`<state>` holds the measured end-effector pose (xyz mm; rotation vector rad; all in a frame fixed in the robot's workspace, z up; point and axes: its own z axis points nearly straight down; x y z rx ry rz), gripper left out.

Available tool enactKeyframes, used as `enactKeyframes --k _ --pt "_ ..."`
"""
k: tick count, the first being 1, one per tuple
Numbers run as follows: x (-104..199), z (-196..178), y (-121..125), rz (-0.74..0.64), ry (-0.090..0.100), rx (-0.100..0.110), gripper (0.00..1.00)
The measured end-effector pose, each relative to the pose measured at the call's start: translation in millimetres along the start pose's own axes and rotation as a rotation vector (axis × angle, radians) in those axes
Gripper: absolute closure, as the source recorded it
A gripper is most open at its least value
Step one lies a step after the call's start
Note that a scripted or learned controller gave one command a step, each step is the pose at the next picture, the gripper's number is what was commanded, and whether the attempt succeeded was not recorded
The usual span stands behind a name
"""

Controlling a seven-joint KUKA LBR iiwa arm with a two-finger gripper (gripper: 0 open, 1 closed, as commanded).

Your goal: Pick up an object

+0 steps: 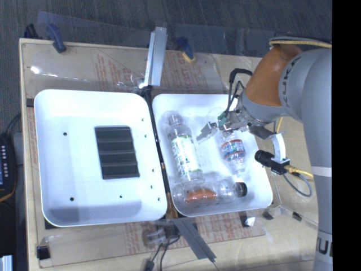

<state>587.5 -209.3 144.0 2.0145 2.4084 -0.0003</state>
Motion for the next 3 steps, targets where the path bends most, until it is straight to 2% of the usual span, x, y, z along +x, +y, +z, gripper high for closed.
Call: enactKeyframes --k 1,2,3 --pt "1 -25 -1 -0.091 0.0 0.0 0.0" --pt "5 -8 -25 -0.122 0.003 0.004 0.0" --pt "1 -31 -16 -0.12 0.002 0.003 0.0"
